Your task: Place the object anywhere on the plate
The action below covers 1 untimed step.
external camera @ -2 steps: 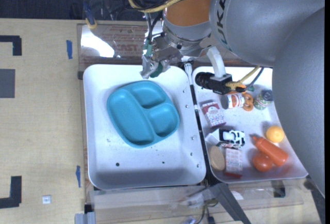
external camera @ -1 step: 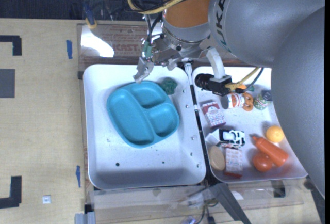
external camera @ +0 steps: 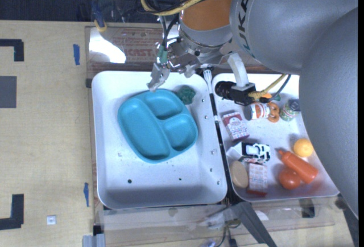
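Plate (external camera: 156,129) is the blue divided one, sitting in the left bin (external camera: 159,178), tilted a bit toward the far side. The only loose item near it is a small green thing (external camera: 185,93), just beside the plate's far right rim and close to the wall between the bins. I'm guessing that's the object, and right now it's off the plate, not on it.

Gripper (external camera: 156,79) hangs over the plate's far edge, a little left of the green thing. From this angle I honestly can't tell if it's spread or pinched shut, and I don't see anything in it.

What worries me from here:
- If it's actually empty, any "drop" over the plate does nothing.
- The green thing is tucked between the plate rim and the bin wall, so coming down on it could clip the rim and shove or tip the plate.
- It looks small and roundish, so a slightly off grab probably just squirts it away.
- The right bin (external camera: 273,139) is packed with stuff right next door, so a bump over the divider gets messy.
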{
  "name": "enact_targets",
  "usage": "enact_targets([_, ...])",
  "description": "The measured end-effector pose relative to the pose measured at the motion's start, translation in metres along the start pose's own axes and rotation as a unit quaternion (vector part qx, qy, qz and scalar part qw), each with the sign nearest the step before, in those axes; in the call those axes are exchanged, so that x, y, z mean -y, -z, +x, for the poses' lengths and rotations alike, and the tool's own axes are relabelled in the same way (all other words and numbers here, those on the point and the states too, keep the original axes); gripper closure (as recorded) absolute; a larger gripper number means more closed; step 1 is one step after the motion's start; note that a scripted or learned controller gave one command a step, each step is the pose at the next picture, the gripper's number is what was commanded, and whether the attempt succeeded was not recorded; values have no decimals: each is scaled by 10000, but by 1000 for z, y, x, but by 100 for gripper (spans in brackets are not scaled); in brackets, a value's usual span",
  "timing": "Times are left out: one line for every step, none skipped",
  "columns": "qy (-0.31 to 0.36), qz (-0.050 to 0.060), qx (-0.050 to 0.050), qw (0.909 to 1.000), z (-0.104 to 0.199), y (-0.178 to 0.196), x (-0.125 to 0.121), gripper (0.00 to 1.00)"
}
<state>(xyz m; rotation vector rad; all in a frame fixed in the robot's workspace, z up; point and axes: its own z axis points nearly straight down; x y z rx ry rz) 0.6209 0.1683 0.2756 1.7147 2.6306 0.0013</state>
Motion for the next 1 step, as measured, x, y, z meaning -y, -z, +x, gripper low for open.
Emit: enact_targets([1551, 35, -11, 9879, -29, -78, -1, 0])
